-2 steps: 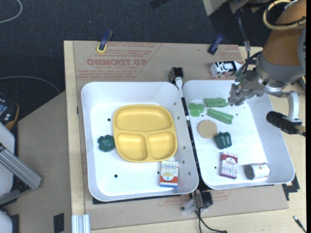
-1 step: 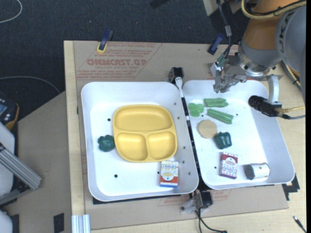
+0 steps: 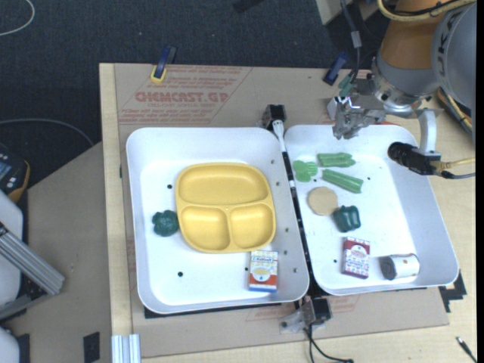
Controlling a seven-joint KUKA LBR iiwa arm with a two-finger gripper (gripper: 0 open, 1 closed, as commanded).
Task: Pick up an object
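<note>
Worktop carries two shallow white bins side by side. Left bin holds a yellow divided tray, a dark green lump beside the tray, and a small carton near the front rim. Right bin holds the candidates for picking: two green pods and, a light green piece, a tan disc, a dark green pepper, a red box and a grey-white cylinder. Gripper hangs over the right bin's far edge, nothing between its fingers; cannot tell whether spread or pressed together. Risks, as judged: pods, disc and pepper lie close, so a descent may nudge neighbours; the cylinder may roll; the disc is flat, hard to pinch. Most open room: the bin's right half, near the black fitting.
</note>
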